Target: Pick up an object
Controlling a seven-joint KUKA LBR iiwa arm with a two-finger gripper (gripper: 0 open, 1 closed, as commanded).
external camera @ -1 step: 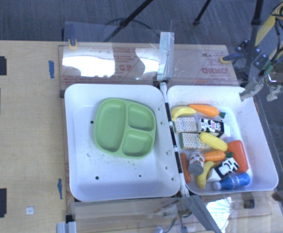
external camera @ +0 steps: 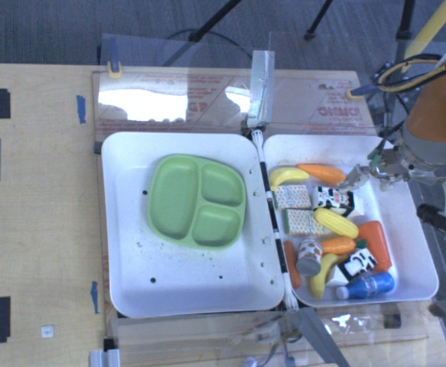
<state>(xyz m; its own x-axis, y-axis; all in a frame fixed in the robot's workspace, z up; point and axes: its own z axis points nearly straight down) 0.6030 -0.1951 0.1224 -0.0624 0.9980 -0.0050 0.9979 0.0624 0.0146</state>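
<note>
The right bin (external camera: 420, 235) holds a heap of toy food. A yellow banana (external camera: 288, 176) and an orange carrot (external camera: 322, 173) lie at its far end. Below them are two speckled crackers (external camera: 293, 197), a black-and-white patterned piece (external camera: 334, 199) and a yellow corn cob (external camera: 336, 222). Nearer the front lie a small can (external camera: 308, 257), a red-orange piece (external camera: 376, 243) and a blue bottle (external camera: 366, 285). My gripper (external camera: 360, 176) hangs over the bin's far right part, just right of the carrot's tip, with nothing visibly held.
The left bin (external camera: 123, 228) bears a green divided plate (external camera: 196, 201). A metal divider (external camera: 268, 205) runs between the bins. Clear panels (external camera: 177, 90) stand behind them. The arm's orange band (external camera: 437, 113) and cables (external camera: 406, 71) fill the upper right.
</note>
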